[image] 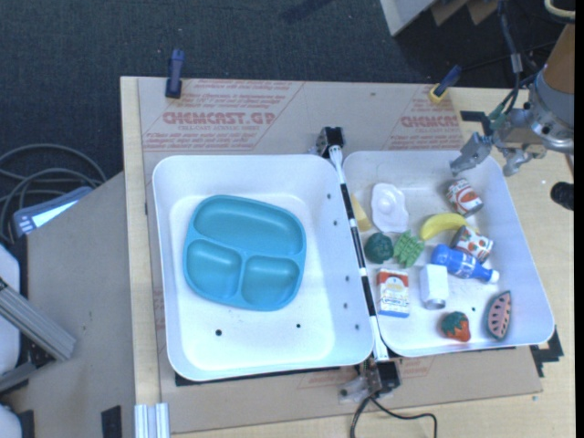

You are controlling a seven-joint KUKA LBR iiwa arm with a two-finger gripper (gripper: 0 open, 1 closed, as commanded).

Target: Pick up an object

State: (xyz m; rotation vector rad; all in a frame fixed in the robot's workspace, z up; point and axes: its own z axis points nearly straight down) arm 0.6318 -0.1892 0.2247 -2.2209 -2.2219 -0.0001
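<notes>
We take the small red-and-white can (464, 195) as the likeliest target: it lies in the right bin (527, 261) near its far edge, at about one o'clock from the bin's middle. The gripper (491, 153) hangs just above it, toward the bin's rim, and its fingers look spread with nothing between them, so we judge the pick not yet made; the descent, the closing and the lift are all left to do. Round the can lie a white cup (390, 205) at nine o'clock, a banana (442, 225) at seven, and beyond these a blue bottle (464, 263), a green leafy toy (407, 248), a dark green ball (378, 246), a red-and-white carton (393, 293), a strawberry (455, 326) and a watermelon slice (498, 313). The left bin (173, 245) carries a blue divided tray (245, 252). Both bins rest on a tabletop (274, 117) covered with printed brown board, above dark carpet (91, 26) with cables at nine o'clock.
</notes>
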